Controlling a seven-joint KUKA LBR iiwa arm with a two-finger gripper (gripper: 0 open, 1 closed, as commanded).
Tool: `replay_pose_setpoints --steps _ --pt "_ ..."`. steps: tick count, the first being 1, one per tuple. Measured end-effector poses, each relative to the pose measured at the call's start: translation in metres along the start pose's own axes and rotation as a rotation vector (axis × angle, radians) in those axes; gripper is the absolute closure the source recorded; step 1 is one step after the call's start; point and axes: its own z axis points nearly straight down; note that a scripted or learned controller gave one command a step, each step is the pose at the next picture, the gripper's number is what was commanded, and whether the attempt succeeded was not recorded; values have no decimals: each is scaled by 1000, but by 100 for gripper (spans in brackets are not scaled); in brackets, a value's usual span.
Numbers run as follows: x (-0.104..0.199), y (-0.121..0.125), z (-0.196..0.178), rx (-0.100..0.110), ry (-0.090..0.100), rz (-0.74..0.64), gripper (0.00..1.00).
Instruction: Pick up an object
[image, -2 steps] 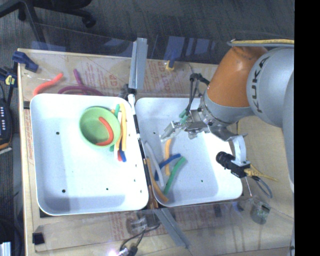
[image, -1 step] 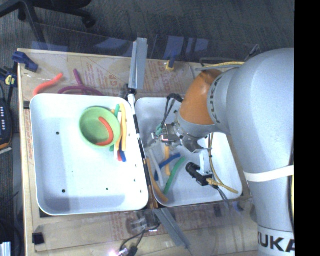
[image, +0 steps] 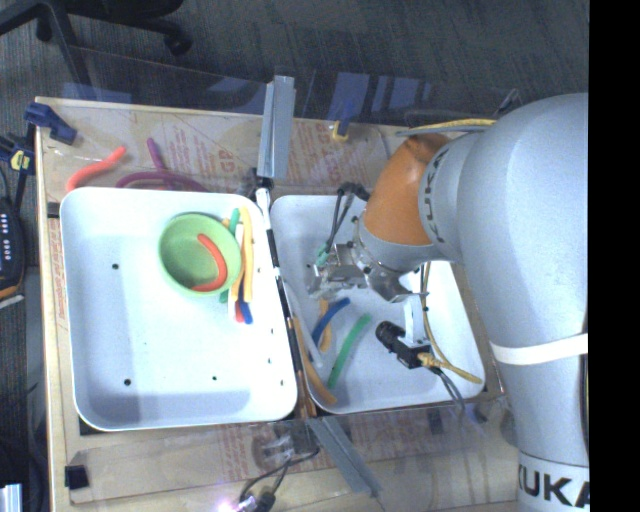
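My gripper (image: 323, 278) hangs low over the left half of the right bin (image: 455, 385), its metal tip pointing at the bin floor. Just below it lies a blue strip (image: 331, 313), and a green strip (image: 347, 350) lies slanted beside that. A tan strip (image: 311, 368) runs along the bin's left wall. I see nothing held at the gripper's tip. In the left bin (image: 150, 380) a green bowl (image: 195, 252) holds a red curved piece (image: 213, 268), with a yellow stick (image: 248, 262) and a blue-tipped stick (image: 243, 312) at its right side.
The arm's grey body and orange band (image: 400, 195) cover the right bin's right and far parts. An orange curved piece (image: 95, 170) and a purple loop (image: 160, 181) lie on the bench behind the left bin. A metal divider (image: 275, 125) stands between the bins.
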Motion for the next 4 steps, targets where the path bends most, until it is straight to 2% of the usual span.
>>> replay_pose_setpoints --steps 1,2,3,4 --pt "0 0 0 0 -1 -1 0" --pt "0 0 -9 3 0 -3 100" --pt "0 0 -9 3 0 -4 0" --pt "0 0 -18 4 1 -5 100"
